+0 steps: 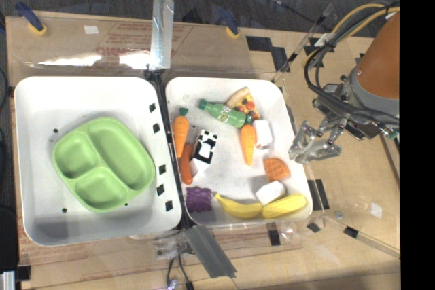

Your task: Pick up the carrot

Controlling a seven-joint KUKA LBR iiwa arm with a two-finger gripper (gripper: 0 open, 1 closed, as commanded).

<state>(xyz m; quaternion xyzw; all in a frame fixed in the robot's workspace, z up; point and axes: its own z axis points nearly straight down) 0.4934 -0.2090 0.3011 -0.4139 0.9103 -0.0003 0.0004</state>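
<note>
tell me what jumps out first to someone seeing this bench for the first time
The bright green divided plate sits alone in the left bin. The right bin is crowded with toy food: two carrots, one by its left wall and another near the middle, a green bottle and a banana along the near edge. The gripper hangs just outside that bin's right wall.

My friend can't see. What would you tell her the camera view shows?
Two white bins sit side by side; the right bin holds toy food, including two carrots, a banana and a green bottle. The left bin holds a green plate. The end effector hovers outside the right bin.
</note>
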